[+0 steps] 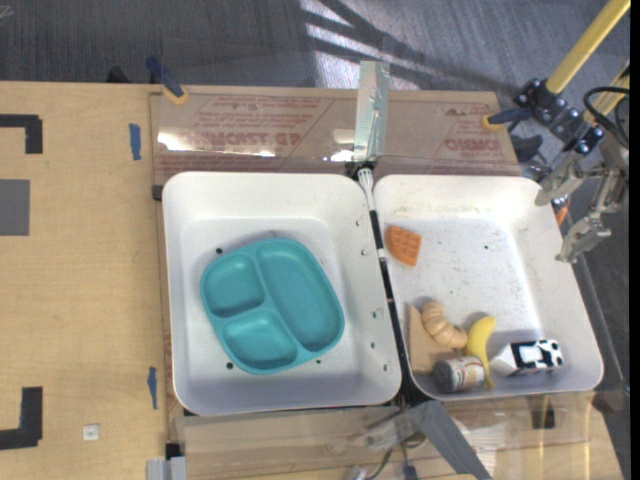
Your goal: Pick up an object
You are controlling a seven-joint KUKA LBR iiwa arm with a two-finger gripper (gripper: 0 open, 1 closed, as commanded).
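The right bin [500, 196] holds several objects. An orange waffle-like piece [404, 245] lies near its left wall. Along the front are a tan croissant-shaped piece [441, 324], a yellow banana [481, 335], a small can [459, 373] on its side, and a black-and-white carton [534, 356]. My gripper [556, 226] hangs over the bin's right rim, well away from all of them. Its two metal fingers [581, 238] stand apart, open, with nothing between them.
The left bin [190, 208] holds a teal divided plate [272, 303]. A metal divider post [372, 113] rises at the back between the bins. A yellow pole [590, 38] with black clamps and cables stands at the far right.
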